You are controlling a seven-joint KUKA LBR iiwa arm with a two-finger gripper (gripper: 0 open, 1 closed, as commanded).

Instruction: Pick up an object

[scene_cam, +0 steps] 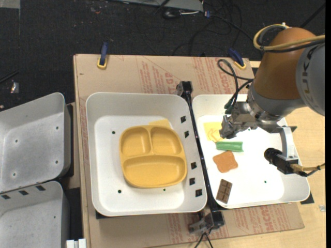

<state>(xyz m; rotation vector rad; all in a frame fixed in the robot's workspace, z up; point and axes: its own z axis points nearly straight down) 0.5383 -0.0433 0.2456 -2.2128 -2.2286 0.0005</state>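
Observation:
My gripper (229,130) hangs over the upper left part of the right bin (269,192), just above a yellow flat piece (210,130) and a green bar (230,146). Below the green bar lies an orange-brown toast-like slab (225,162). A dark brown chocolate bar (224,190) rests near the bin's front left corner. Nothing is visible between the fingers from this angle.
The left bin (101,154) holds a yellow divided tray (153,156) with a pale yellow sheet (161,123) peeking from under its far edge. The black divider (196,149) runs between the bins. Bare white floor lies in the right bin's lower right.

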